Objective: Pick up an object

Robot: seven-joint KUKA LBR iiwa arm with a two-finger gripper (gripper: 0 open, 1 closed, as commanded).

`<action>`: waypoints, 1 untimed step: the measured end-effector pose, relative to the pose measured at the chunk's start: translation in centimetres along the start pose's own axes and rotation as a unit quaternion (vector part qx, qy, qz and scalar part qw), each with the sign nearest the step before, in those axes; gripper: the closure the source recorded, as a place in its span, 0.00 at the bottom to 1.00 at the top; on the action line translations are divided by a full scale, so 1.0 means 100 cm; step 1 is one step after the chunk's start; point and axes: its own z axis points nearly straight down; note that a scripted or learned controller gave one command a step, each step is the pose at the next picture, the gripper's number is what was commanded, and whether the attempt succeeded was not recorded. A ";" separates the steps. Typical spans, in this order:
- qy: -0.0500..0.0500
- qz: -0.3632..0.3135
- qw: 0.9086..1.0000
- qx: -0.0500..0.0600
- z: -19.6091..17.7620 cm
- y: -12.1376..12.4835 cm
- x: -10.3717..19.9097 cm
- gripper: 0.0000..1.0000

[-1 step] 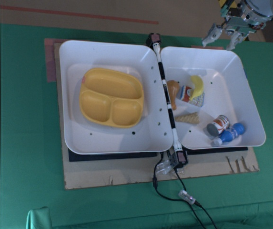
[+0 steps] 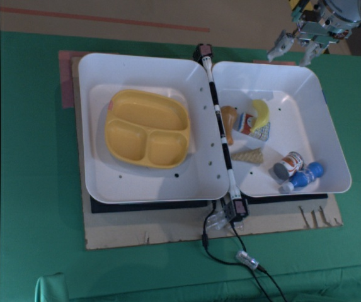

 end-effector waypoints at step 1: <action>-0.001 0.000 1.000 0.000 0.000 0.001 0.015 0.00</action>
